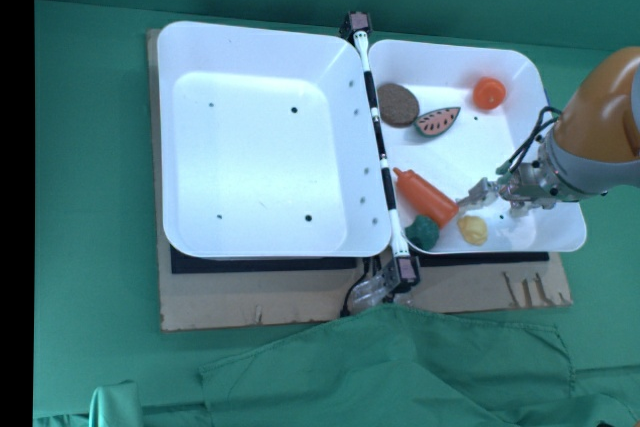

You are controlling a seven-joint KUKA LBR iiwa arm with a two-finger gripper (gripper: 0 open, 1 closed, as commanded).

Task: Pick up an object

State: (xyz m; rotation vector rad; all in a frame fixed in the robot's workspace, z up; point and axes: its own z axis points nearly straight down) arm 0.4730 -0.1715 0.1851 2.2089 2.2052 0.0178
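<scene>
Orange toy bottle (pixel 424 196) lying in the right bin (pixel 520 65), your claw (pixel 478 194) at its base.

It looks light, stiff and slick; take it across the wide body, not the tapered neck. Your claw's fingers look apart, empty, near the yellow piece (pixel 473 230) and green piece (pixel 422 233).

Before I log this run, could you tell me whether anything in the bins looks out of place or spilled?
Nothing stands out. The bottle, watermelon slice, brown disc and other pieces all lie inside the right bin, nothing spilled.
</scene>
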